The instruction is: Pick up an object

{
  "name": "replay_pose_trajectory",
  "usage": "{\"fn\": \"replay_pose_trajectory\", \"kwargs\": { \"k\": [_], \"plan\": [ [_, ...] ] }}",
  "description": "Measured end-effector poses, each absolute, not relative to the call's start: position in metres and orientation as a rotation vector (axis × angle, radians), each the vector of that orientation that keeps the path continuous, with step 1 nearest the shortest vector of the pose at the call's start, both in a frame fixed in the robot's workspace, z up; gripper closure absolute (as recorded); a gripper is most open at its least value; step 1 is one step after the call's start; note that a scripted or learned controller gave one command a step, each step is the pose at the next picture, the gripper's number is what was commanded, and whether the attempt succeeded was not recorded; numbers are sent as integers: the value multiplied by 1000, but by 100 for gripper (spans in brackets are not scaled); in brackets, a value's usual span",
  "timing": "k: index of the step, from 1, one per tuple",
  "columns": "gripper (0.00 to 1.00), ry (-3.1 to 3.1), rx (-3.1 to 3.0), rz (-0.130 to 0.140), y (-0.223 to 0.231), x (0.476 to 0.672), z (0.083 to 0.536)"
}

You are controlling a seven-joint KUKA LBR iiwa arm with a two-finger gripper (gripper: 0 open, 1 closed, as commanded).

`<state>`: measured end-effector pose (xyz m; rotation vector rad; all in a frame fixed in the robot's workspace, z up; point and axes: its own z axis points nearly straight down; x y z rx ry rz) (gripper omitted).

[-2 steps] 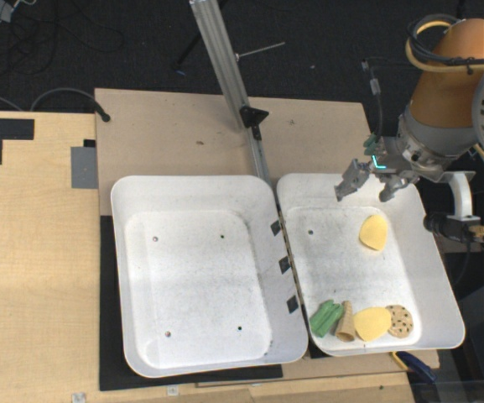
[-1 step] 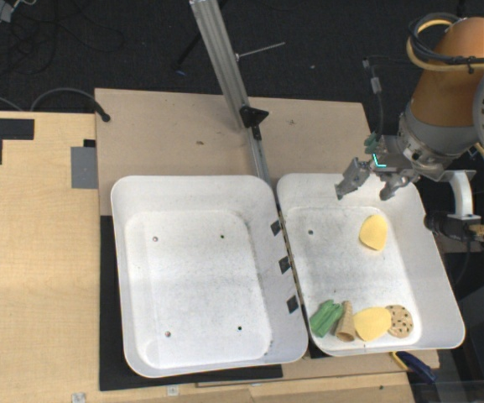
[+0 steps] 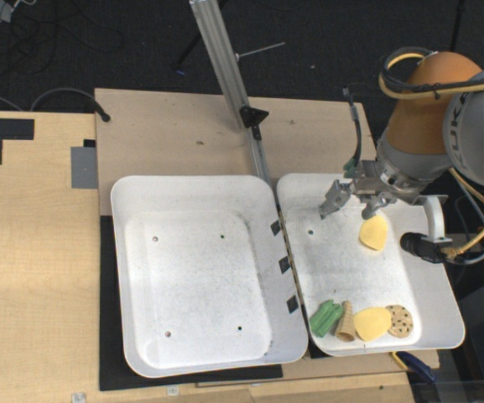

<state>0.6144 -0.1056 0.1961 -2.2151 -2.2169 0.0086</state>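
Yellow lemon-like piece [image 3: 374,233] lies at five o'clock of the gripper [image 3: 356,201], whose fingers seem spread, grasping nothing.

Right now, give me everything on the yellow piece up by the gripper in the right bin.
The yellow piece is a small, smooth, rounded lump, pale yellow and matte, like toy food of plastic or foam. It looks whole and lies on the floor of the right bin, in the bin's upper part, well apart from the cluster of items along the bottom edge. The gripper hangs just above and left of it; whether it touches the piece cannot be told. Nothing else lies against it.
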Motion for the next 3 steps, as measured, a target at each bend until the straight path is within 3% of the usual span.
{"fn": "replay_pose_trajectory", "kwargs": {
  "k": [2,3],
  "plan": [
    [0,-2217,-2225,0,-111,619,92],
    [100,-2210,-2231,1,-112,619,102]
  ]
}}
